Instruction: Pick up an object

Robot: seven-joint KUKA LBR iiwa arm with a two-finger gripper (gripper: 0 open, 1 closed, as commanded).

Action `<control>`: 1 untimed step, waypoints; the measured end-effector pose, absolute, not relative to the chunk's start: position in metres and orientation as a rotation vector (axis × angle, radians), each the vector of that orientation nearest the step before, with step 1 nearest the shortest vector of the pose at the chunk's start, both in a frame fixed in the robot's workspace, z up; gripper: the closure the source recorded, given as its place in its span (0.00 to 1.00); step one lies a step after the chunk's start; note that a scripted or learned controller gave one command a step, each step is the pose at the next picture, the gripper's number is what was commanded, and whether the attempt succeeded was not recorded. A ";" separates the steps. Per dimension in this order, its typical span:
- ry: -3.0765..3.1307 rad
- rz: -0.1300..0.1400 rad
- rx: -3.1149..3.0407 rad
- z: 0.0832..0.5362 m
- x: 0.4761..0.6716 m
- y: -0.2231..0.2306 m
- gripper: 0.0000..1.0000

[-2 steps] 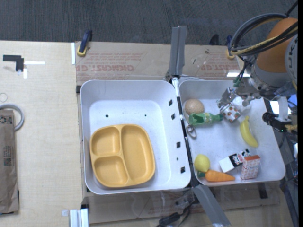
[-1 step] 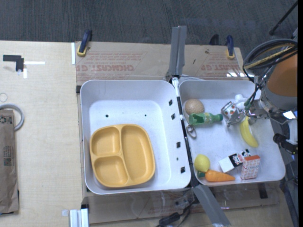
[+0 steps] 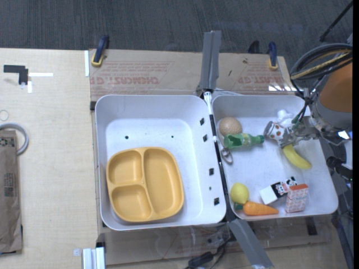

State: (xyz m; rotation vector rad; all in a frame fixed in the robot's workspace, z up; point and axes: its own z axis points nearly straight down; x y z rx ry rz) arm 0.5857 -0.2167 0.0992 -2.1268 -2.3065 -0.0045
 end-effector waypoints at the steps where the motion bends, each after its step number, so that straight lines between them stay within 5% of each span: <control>1: -2.343 0.002 -2.094 0.195 0.629 -0.152 1.00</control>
